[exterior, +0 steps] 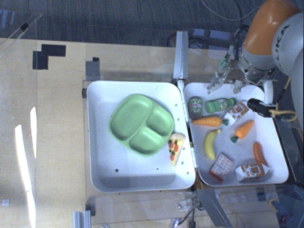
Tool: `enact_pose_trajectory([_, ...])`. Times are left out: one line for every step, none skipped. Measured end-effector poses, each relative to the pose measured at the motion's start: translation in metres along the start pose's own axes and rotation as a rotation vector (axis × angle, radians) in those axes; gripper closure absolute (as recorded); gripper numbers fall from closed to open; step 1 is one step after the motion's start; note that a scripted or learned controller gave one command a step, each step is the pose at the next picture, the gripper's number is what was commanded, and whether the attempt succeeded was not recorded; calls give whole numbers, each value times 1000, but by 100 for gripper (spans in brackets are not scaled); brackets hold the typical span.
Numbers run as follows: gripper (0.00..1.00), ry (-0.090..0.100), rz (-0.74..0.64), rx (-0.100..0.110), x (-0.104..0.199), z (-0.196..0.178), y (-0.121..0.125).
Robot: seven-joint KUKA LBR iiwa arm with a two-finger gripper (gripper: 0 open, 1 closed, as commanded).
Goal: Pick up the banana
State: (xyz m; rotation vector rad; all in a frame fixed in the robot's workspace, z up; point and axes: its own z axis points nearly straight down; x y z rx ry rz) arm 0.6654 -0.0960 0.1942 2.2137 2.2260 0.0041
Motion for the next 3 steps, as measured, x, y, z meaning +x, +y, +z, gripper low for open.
enact_pose_trajectory([0, 1, -222, -3, -3, 83, -53])
enact_pose_trajectory([0, -1, -261, -9, -8, 105, -111])
enact_pose_trajectory([0, -3, -110, -16, 6, 104, -157])
